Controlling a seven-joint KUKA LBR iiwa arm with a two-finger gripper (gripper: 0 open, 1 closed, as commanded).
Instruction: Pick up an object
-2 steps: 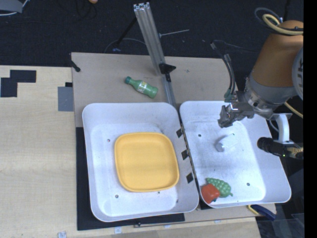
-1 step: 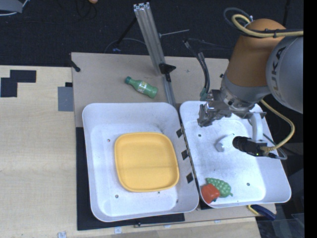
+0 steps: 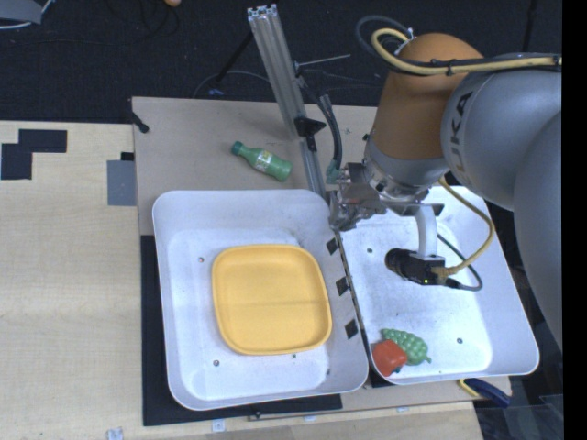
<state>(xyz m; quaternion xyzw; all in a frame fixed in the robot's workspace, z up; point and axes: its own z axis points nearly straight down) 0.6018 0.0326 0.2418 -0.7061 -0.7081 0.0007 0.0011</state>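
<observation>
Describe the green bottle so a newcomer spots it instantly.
Start at the two white bins on the bench. Look just beyond the left bin's far edge, on the bare tan board: the green bottle lies there on its side. Unlike the yellow plate, it sits outside both bins.

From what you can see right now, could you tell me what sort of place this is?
Most likely a robotics lab test bench. A grey robot arm reaches over two shallow white bins, an aluminium rail stands behind them, and loose cables lie on the dark floor. The yellow plate looks like a practice object.
</observation>
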